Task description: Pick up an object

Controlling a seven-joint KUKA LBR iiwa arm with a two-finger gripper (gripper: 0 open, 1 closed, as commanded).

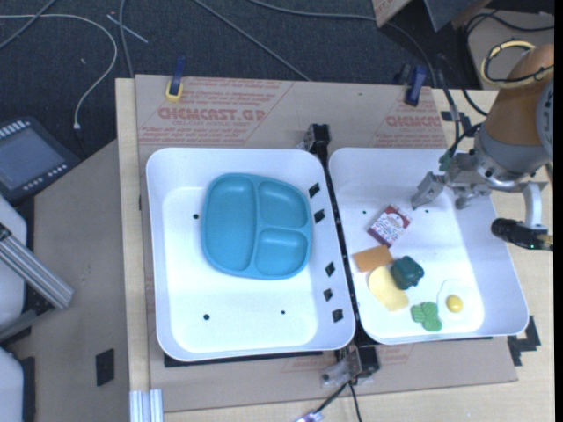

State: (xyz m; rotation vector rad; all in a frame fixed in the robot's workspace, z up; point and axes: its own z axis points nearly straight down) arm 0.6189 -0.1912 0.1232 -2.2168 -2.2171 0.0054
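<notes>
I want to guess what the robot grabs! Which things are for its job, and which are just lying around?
For the job: gripper; red packet; orange block; yellow piece; dark green piece; light green piece; fried egg.

Just lying around: blue plate; blue clamps; cables.

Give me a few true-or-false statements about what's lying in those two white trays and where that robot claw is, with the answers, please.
1. The blue divided plate lies in the left bin. True.
2. The gripper holds the red packet. False: it hangs above the right bin with nothing between its fingers, and the packet lies apart from it on the bin floor.
3. The dark green object lies against the yellow piece. True.
4. The orange block lies on the blue plate. False: it lies in the right bin, just below the red packet.
5. The small toy items are gathered in the right bin. True.
</notes>
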